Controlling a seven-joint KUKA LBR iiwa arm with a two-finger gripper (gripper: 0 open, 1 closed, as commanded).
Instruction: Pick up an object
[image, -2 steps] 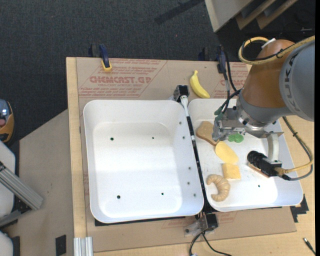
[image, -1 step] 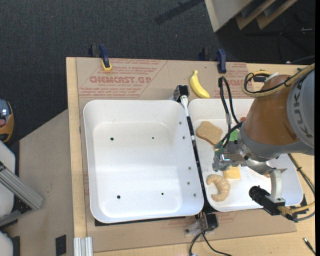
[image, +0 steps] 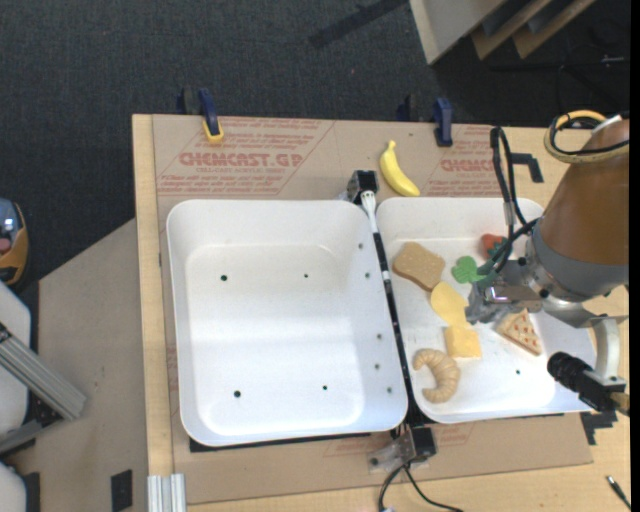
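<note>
you have the arm (image: 590, 210) bulking over the right bin (image: 480, 408), and its gripper (image: 490, 297) sits low among crowded food: bread slice (image: 418, 265), yellow wedge (image: 449, 303), cheese block (image: 462, 343), croissant (image: 438, 372), pizza slice (image: 522, 333) and a green piece (image: 465, 269), all close together, so a closing grasp could nudge neighbours or pinch two things at once. i cannot tell how far the fingers are spread, nor whether anything is between them. the left bin (image: 200, 250) and cardboard bench top (image: 280, 155) leave ample room, a banana (image: 398, 172) lying outside the bins.
</note>
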